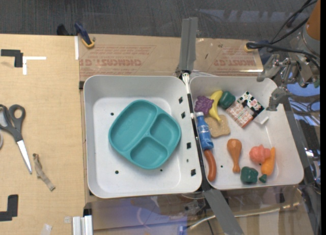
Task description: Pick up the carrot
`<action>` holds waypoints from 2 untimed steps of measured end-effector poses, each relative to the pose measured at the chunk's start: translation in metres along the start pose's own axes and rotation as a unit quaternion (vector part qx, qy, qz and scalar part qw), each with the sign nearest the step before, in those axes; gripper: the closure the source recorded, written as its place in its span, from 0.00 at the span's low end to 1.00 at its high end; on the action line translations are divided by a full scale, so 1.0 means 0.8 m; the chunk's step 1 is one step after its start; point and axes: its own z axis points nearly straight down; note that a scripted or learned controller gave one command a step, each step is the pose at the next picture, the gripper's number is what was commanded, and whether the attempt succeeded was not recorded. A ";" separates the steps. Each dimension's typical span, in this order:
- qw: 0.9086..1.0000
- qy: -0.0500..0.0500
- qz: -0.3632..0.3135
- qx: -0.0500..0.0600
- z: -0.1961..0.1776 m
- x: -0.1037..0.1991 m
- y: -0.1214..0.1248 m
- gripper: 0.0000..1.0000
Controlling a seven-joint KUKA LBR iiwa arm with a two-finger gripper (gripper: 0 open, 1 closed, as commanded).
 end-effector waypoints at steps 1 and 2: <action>0.970 0.000 -0.244 -0.001 0.131 0.052 -0.040 0.00; 0.967 -0.005 -0.254 0.005 0.230 0.109 -0.079 0.00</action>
